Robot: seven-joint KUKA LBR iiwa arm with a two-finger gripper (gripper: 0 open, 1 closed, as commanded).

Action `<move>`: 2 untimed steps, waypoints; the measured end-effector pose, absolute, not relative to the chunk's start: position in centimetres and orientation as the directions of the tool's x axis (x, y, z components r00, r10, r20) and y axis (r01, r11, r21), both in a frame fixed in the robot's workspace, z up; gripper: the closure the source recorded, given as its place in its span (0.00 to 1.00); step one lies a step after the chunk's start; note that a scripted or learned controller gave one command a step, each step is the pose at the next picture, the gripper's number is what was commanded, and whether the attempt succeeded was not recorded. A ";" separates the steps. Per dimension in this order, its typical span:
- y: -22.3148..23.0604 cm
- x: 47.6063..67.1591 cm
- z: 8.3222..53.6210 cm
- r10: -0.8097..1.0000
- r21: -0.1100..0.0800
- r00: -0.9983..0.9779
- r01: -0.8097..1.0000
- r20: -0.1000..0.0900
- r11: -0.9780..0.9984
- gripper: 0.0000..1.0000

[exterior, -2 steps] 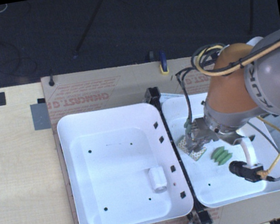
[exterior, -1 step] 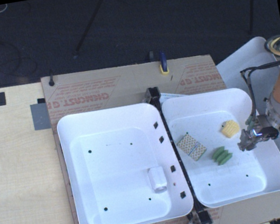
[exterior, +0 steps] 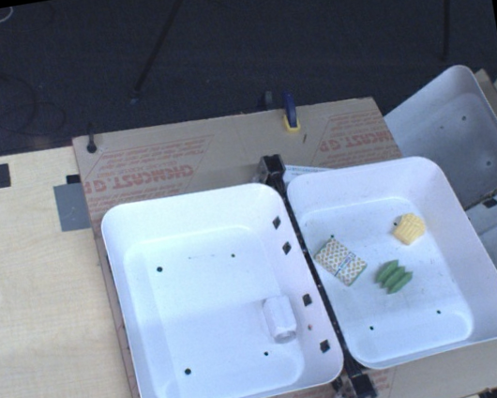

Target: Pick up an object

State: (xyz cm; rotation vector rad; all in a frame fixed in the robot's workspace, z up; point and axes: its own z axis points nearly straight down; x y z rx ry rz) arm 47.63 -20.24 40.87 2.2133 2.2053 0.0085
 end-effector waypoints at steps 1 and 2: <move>-16.9 49.1 29.9 1.000 -0.011 -0.003 1.000 0.004 0.003 1.00; -6.4 54.6 26.5 1.000 -0.005 -0.011 1.000 0.005 0.011 1.00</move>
